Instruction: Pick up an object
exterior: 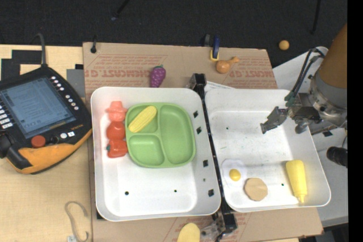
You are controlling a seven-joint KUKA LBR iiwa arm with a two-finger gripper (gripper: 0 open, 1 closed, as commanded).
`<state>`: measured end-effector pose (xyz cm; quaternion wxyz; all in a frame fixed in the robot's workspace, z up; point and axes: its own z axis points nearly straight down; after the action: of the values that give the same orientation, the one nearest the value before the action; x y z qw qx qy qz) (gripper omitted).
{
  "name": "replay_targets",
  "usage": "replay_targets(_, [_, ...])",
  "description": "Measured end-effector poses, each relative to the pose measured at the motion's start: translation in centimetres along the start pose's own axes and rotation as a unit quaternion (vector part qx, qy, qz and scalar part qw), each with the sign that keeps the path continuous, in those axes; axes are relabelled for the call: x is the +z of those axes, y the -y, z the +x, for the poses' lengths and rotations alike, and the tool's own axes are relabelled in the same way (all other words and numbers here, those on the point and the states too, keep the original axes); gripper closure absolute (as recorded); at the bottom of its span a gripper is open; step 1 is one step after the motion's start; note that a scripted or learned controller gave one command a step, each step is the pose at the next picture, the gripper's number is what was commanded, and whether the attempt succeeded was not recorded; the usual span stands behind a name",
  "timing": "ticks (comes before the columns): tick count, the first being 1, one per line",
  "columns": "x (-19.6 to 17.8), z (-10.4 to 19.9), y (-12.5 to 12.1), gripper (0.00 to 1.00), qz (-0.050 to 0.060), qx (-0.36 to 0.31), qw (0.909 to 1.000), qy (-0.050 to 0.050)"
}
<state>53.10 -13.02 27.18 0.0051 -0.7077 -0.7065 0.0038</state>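
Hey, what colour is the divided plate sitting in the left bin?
Light green. The divided plate shows it best in the camera view, with a yellow corn cob in one compartment.

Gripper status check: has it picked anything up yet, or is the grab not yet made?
Done: nothing looks picked. In hand: the gripper hangs over the right bin, with nothing seen between its fingers. Left: the whole grab. The yellow bottle, tan disc and fried egg lie along the right bin's near edge; the corn sits on the green plate in the left bin.
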Motion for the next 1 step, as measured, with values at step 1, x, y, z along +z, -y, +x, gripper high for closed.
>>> replay_targets(1, [-0.54, -0.02, -0.17, 0.0, -0.005, -0.001, 1.0, 0.001])
